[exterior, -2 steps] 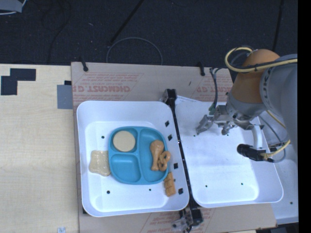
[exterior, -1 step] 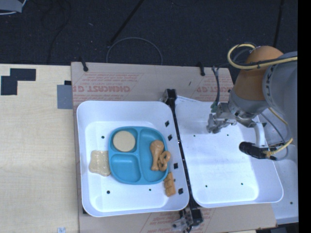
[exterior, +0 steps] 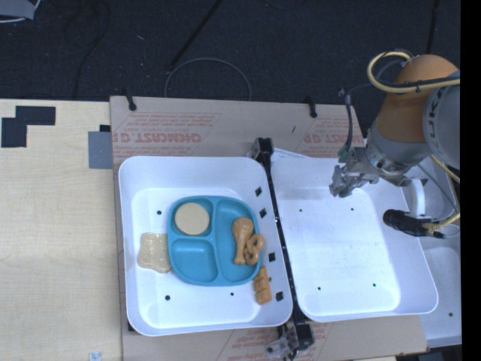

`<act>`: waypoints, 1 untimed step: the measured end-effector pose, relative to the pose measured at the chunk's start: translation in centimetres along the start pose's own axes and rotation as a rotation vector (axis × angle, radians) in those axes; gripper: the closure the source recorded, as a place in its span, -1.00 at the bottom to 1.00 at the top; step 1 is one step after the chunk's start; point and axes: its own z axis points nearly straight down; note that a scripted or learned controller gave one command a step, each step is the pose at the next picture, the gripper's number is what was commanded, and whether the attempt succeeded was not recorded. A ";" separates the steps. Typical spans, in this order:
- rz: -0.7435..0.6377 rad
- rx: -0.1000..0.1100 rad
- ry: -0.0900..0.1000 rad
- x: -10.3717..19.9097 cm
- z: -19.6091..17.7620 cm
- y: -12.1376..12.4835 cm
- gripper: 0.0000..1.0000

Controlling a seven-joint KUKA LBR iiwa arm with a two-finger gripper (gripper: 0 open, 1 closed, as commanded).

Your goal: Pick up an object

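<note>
Fingers [exterior: 343, 187] at the end of the grey arm [exterior: 443, 126] hang over the right bin [exterior: 353, 269], toward that bin's 11 o'clock corner, with the arm itself entering from 3 o'clock. Whether they stand wide or narrow cannot be told from this slant, as they blur into one grey lump against the white floor.

Everything that could be picked up lies in the left bin [exterior: 143, 173], well apart from the arm. A blue plate [exterior: 197, 265] with three compartments sits in the middle of that bin. Its compartment at 10 o'clock holds a round tan biscuit [exterior: 191, 218] lying flat. The long compartment on the 3 o'clock side holds a knobbly tan pretzel [exterior: 246, 241], stretched roughly from 12 to 6 o'clock. The compartment at 7 o'clock shows only bare blue.

Just beside the plate at 9 o'clock, touching or nearly touching its rim, lies a pale slice of bread [exterior: 154, 252] on the bin floor. At the plate's 5 o'clock corner, close to the wall between the two bins, lies a small brown lump [exterior: 262, 286]; what it is cannot be made out.

Both bins rest on a sheet of cardboard [exterior: 195, 122], and pale wooden worktop [exterior: 52, 224] stretches away at 9 o'clock.
</note>
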 end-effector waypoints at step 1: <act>0.001 -0.002 -0.001 -0.4 -6.2 -0.5 1.00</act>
